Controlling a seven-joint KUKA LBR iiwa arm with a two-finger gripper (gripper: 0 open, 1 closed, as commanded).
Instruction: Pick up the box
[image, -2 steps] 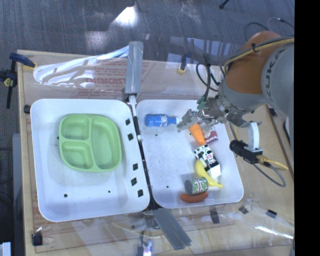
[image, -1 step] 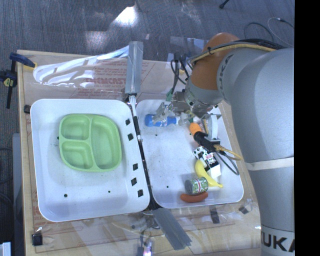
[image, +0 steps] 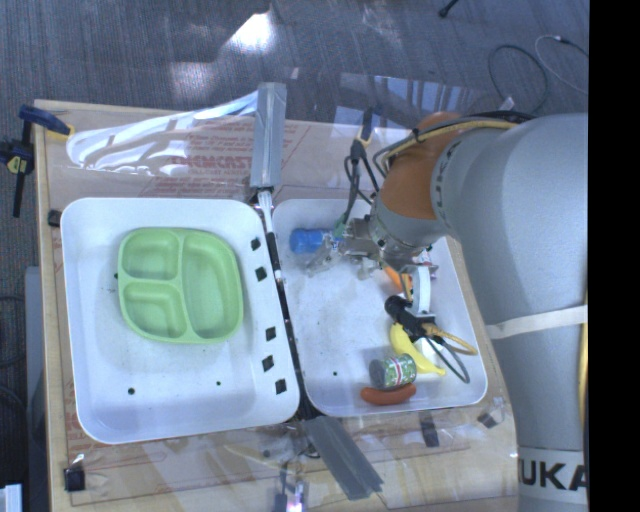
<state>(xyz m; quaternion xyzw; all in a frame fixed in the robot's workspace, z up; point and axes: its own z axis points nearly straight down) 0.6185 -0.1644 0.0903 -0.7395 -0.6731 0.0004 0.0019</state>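
While arm leans over right bin, left shallow white plastic bin (image: 80, 330) carries pale green three-part plastic plate (image: 180, 283), well apart from the job. Right white bin (image: 330, 395): small blue object (image: 307, 240) just beside pincer (image: 335, 245); cannot tell if pincer spread or pressed. Likely box: small white carton with orange marks (image: 423, 287), half hidden under wrist, near right wall. Judged light, stiff, crushable; take across narrow faces. Yellow banana (image: 412, 350) and green-labelled can (image: 393, 371) crowd it; open room toward bin centre.
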